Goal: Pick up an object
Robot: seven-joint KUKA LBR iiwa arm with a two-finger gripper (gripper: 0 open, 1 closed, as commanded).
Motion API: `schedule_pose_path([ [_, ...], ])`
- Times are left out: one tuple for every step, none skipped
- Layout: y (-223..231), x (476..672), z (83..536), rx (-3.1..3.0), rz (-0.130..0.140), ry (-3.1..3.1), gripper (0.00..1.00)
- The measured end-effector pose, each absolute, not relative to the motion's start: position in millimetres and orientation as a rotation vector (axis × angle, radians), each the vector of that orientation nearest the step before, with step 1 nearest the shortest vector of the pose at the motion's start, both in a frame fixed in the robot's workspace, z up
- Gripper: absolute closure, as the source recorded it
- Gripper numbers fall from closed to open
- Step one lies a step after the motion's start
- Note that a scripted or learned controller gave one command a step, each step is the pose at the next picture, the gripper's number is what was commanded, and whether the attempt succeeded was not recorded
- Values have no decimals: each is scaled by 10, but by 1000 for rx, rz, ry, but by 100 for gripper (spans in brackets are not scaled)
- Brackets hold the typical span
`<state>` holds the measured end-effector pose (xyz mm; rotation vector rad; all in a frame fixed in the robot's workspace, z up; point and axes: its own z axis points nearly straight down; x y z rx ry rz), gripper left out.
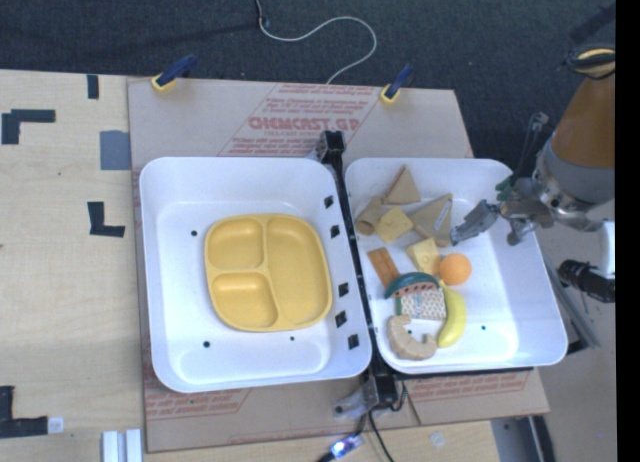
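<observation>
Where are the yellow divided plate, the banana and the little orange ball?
yellow divided plate (268,272), camera view, its central ridge.
banana (455,317), camera view, mid-curve.
orange ball (454,269), camera view, its top.

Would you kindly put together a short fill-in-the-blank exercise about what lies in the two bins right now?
1. The yellow divided plate lies in the ____ bin.
2. The plate has ____ compartments.
3. The orange ball sits just above the curved yellow ____ in the right bin.
4. The gripper reaches into the right bin from the view's ____ side.

Missing words: left; three; banana; right
</observation>
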<state>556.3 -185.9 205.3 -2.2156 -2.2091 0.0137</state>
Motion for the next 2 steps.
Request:
schedule_pose_path([
  [-1855,5594,2133,-2219,2,-2222,0],
  [-1808,5513,1520,-2215,7,-2219,0],
])
